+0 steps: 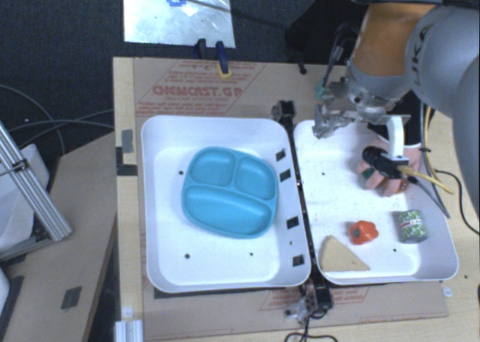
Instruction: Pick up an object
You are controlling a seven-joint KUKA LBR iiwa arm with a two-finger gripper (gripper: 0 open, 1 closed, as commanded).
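Note:
My gripper (325, 127) hangs over the far left corner of the right bin (330, 205), at the end of the grey arm with the orange band. I see nothing held under it. In the right bin lie a small red-orange object (363, 232), a tan wedge (341, 256) at the near edge, and a green-and-white object (411, 226) near the right wall. A pinkish object (390, 185) with a teal part lies further back, partly hidden by the robot's own hardware. All of them lie nearer to the camera than the gripper, off to its right.
The left bin (161, 205) holds a blue divided plate (229, 191) at its middle. A row of black clips (288, 175) runs along the divider between the two bins. A shiny sheet (178, 3) lies on the floor beyond the bench.

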